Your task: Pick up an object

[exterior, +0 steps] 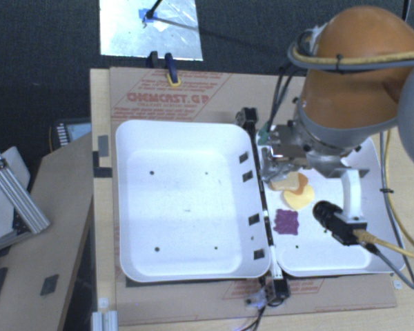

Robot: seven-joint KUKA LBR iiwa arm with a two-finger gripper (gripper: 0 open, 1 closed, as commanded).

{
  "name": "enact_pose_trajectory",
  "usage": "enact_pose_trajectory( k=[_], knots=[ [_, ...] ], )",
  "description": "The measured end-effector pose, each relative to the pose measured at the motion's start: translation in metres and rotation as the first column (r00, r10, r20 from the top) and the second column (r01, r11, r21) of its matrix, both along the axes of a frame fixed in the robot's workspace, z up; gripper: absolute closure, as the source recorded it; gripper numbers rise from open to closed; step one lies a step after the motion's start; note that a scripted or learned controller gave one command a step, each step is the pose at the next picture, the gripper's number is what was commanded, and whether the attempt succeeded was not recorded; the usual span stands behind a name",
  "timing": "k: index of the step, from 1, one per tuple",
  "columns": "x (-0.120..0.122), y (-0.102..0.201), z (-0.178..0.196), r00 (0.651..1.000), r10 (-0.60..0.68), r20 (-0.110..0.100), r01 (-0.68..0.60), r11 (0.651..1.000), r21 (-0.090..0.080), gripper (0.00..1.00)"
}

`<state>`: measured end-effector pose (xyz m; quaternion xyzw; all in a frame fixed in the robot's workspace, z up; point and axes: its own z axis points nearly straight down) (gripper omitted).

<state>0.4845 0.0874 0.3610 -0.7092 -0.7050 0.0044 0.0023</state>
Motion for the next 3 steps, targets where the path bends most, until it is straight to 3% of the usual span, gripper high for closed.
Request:
enact_pose_trajectory(
  k=[1, 2, 3],
  knots=[
    [0.005, 0.043, 0.136, 1.0, 0.014, 0.027, -0.014, 1.0, 0.009, 1.0],
    [0.028, 0.116, 0.155, 1.0, 0.015, 0.016, -0.015, 1.0, 0.006, 1.0],
    [0.021, 0.149, 0.175, 1.0, 0.013, 0.013, -0.013, 1.0, 0.006, 1.0]
  ],
)
